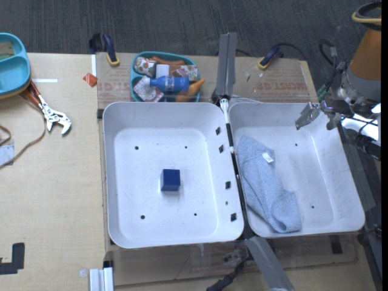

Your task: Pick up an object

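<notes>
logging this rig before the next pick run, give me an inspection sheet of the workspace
surface: wooden bench bearing two shallow white bins, left bin and right bin, side by side
job's things: blue cube near the middle of the left bin; pale blue-grey cloth crumpled along the left side of the right bin
clutter: teal tub of small items behind the left bin; wrench and blue tray at far left
grippers: gripper over the right bin's far right corner, nothing seen between its fingers
cables: black cable behind the right bin; brown cord at left
surroundings: dark carpet beyond the bench; clamps on its far edge
</notes>
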Robot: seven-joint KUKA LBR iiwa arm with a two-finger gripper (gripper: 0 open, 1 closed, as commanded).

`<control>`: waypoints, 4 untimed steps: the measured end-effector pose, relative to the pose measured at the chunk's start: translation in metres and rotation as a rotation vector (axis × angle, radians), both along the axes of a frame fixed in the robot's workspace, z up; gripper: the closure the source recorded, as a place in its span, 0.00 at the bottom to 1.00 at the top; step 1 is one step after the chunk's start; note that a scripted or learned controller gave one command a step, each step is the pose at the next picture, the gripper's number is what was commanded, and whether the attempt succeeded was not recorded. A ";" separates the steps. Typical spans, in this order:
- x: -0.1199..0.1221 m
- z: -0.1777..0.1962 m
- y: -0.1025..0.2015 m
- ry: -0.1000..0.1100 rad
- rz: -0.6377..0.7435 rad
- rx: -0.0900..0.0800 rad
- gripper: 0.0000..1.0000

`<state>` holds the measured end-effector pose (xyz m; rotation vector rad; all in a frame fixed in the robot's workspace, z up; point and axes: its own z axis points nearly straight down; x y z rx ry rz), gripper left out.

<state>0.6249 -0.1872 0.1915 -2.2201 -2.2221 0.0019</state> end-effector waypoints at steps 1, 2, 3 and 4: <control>-0.041 0.047 -0.036 -0.001 -0.223 -0.002 0.00; -0.046 0.120 -0.022 0.000 -0.455 -0.002 0.00; -0.032 0.005 0.043 0.003 -0.509 -0.001 0.00; -0.058 0.009 0.015 0.003 -0.595 -0.001 0.00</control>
